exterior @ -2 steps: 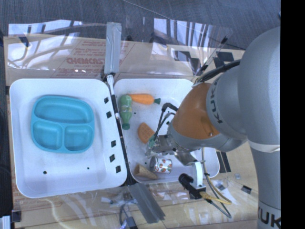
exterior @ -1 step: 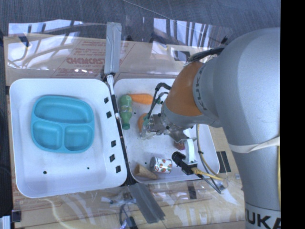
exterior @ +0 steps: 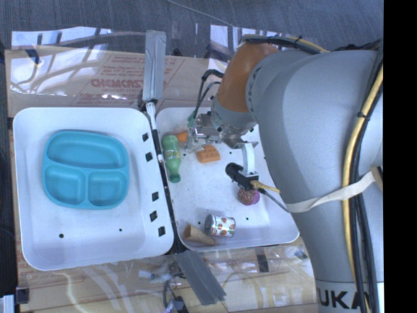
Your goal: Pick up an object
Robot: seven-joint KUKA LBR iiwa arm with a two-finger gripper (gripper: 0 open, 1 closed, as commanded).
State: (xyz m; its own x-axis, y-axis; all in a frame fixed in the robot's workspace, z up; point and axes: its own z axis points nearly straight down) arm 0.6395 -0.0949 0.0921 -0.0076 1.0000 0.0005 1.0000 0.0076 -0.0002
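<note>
The grey arm is reaching in from the right side of the frame and covering much of the right bin, with its orange band sitting near the top centre. Its hand is hanging low over the upper part of that bin, just beside an orange block and near a green bottle lying along the bin's left wall; whether the hand is apart or together cannot be told from this angle, and nothing is visibly sitting in it. Lower in the same bin, a purple ball is lying by the arm, a patterned can is lying on its side, and a tan wedge is resting beside it. The left bin is holding a blue divided tray.
</note>
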